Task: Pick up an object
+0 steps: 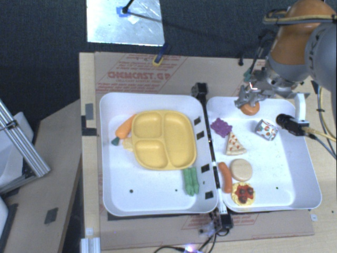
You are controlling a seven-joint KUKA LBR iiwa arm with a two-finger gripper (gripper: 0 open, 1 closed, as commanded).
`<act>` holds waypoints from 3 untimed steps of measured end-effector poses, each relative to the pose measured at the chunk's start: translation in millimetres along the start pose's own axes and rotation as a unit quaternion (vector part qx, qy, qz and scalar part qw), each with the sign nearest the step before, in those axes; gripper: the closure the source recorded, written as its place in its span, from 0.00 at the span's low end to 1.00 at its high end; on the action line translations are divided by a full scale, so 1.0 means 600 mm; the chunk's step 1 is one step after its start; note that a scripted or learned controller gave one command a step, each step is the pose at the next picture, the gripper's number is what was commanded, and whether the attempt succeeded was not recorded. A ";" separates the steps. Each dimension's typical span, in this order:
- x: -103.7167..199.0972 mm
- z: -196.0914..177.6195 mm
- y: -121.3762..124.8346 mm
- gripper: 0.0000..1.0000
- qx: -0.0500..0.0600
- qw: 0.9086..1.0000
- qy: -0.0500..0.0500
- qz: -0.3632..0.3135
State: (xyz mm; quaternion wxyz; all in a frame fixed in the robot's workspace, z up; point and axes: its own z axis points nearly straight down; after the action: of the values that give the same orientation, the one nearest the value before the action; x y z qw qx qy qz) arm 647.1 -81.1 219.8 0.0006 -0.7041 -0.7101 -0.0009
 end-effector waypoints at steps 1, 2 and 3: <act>0.079 -0.003 -0.066 1.00 0.001 1.000 0.000 0.000; 0.158 0.009 -0.104 1.00 0.001 1.000 0.000 0.000; 0.227 0.006 -0.172 1.00 0.002 1.000 0.000 0.000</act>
State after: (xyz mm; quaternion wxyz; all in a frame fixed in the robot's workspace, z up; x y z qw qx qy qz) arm 542.6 54.1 216.5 0.0018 -0.7043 -0.7099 0.0003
